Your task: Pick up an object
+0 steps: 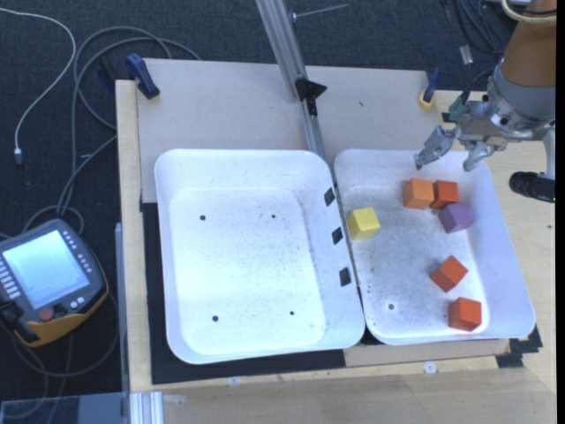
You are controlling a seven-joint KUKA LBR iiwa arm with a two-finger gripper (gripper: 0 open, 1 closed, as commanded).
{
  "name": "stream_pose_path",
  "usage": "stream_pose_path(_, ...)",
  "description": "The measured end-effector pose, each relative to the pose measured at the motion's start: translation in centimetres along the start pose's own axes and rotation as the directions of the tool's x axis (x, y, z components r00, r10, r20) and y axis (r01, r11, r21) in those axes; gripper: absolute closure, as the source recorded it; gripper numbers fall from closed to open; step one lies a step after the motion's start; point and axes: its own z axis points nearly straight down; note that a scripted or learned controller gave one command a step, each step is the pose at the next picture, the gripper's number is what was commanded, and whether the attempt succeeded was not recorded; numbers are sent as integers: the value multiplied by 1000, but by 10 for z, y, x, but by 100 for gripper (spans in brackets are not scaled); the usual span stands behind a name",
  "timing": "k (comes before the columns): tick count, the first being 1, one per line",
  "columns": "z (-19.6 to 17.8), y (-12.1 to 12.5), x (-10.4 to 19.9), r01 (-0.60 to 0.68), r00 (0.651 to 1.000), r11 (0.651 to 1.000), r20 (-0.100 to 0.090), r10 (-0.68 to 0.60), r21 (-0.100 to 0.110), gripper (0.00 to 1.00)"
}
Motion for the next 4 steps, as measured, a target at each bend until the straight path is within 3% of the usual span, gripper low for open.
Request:
stream_pose_path(1,118,12,10,0,1000,1000,5,0,-18,0)
stream_pose_path(2,108,-53,-27,-6,1000,1000,1,6,1,0)
stream_pose_path(3,124,2,-57,4,1000,1000,0,-4,-24,0)
stream_pose_path(4,106,7,-55,9,1000,999,-1,-9,-35,100)
